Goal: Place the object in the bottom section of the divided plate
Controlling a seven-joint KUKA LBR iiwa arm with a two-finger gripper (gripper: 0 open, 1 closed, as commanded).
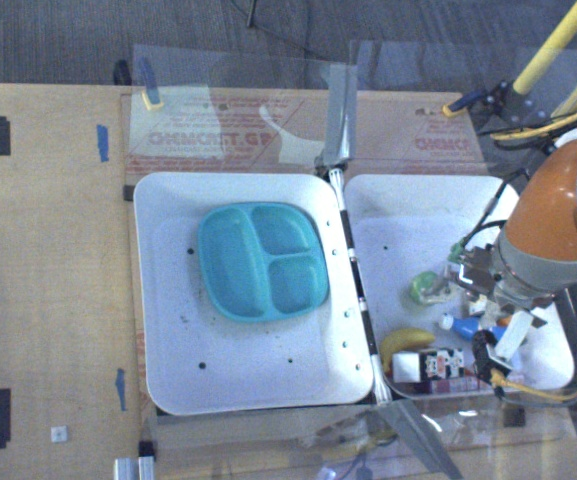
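Observation:
A teal divided plate (263, 261) lies in the left bin (168, 368), with one long section on its left and two smaller sections on its right. Nothing lies in the plate's sections. My gripper (480, 313) hangs low over the right bin (388, 228), under the orange wrist band, just right of a small green object (427, 287). A yellow banana (406, 340), a dark box with a white label (430, 365) and a small blue and white item (455, 323) lie close below it. The wrist hides the fingertips.
A raised divider (353, 278) separates the two bins. Yellow cables and a yellow pole (553, 43) sit at the upper right. Blue tape marks (102, 143) dot the wooden bench left of the bins. A clear panel stands behind the bins.

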